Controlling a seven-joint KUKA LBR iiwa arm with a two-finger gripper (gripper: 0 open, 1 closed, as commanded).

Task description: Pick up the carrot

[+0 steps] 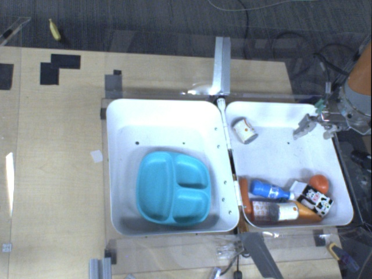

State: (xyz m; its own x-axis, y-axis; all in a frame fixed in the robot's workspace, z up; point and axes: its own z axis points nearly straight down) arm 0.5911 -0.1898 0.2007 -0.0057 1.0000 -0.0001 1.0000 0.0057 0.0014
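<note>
The carrot [308,215] appears as an orange piece lying along the near wall of the right bin [279,112], partly hidden under a dark bottle and a black-and-white box. My gripper [314,129] hangs over the far right part of that bin, well behind the carrot. Its fingers [300,128] are spread open with nothing between them. The arm comes in from the right edge, its orange band showing at the top right.
Crowded around the carrot are a blue bottle [269,189], a dark bottle with a white cap [273,211], a patterned box [315,201] and an orange ball [319,183]. An orange strip [243,195] lies along the left wall. A small white can [244,131] sits at the far left. The left bin [116,156] holds a blue divided plate [173,186].
</note>
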